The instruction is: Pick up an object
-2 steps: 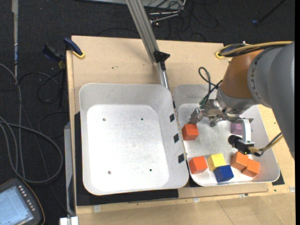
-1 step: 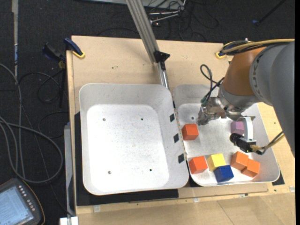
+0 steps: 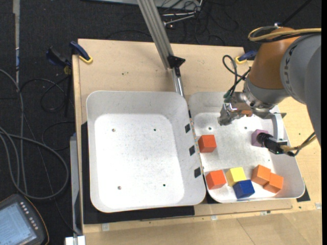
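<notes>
Right, I have the gripper (image 3: 228, 115) hanging over the far part of the right bin (image 3: 294, 193), above bare white floor; from this slant I cannot tell how it is set, and I see nothing in it. The task's candidates all lie in that same bin: an orange cube (image 3: 207, 143) sits alone near the bin's left wall, closest to the gripper; a purple block (image 3: 260, 138) lies toward the right wall, just beside a black fitting on the arm's cable; along the near edge a second orange cube (image 3: 216, 178), a yellow cube (image 3: 236, 175) and a blue cube (image 3: 244, 189) crowd together, the yellow and blue touching; a pair of orange blocks (image 3: 268, 178) sit pressed against each other in the near right corner. The left bin (image 3: 92, 137) on the worktop (image 3: 127, 55) holds none of them.

I judge the arm to be in approach, nothing lifted yet; to do this well I would choose the lone orange cube, since it has free space on every side; I would centre over it, square the gripper to its flat faces, and descend straight; the clustered cubes risk a nudged neighbour or a double catch.
</notes>
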Robot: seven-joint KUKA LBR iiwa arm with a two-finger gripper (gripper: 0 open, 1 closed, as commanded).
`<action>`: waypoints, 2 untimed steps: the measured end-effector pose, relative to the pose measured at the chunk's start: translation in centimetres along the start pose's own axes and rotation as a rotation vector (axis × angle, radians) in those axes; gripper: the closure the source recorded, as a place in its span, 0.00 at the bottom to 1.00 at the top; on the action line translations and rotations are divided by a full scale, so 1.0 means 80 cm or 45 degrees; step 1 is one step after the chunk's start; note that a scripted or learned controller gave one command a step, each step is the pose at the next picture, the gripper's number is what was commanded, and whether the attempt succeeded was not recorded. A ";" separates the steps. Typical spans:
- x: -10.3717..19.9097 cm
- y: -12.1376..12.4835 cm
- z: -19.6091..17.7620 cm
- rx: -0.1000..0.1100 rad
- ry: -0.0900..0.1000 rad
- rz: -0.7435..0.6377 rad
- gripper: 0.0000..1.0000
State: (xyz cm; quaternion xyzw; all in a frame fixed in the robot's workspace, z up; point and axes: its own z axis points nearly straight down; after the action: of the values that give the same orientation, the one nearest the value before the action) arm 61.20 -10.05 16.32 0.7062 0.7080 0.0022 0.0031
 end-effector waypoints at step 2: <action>0.074 -0.012 -0.049 0.012 0.005 -0.007 1.00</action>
State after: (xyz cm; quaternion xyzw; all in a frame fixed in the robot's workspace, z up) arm 60.22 -4.12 20.19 0.7043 0.7099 0.0001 -0.0016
